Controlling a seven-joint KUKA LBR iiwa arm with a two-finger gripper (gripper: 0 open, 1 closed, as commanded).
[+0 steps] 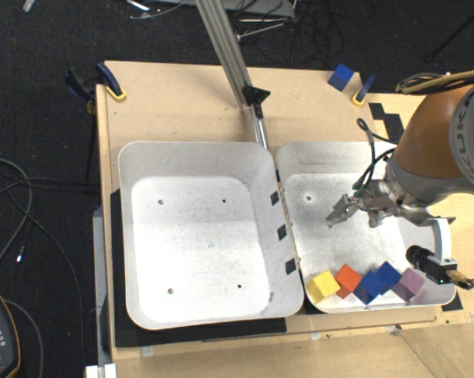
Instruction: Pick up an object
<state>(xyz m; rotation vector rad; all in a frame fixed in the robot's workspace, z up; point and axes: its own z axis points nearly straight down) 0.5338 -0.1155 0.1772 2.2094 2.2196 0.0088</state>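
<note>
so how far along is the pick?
Nothing looks picked yet. The yellow, orange, blue and purple blocks all sit along the near edge of the right bin. The gripper is over the middle of that bin, apart from the blocks, with nothing between its fingers. Left: move to a block, close on it, lift.

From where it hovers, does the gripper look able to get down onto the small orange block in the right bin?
Probably yes. The gripper hangs over bare floor of the right bin, nothing between it and the orange block; but the yellow block and blue block flank it closely.
</note>
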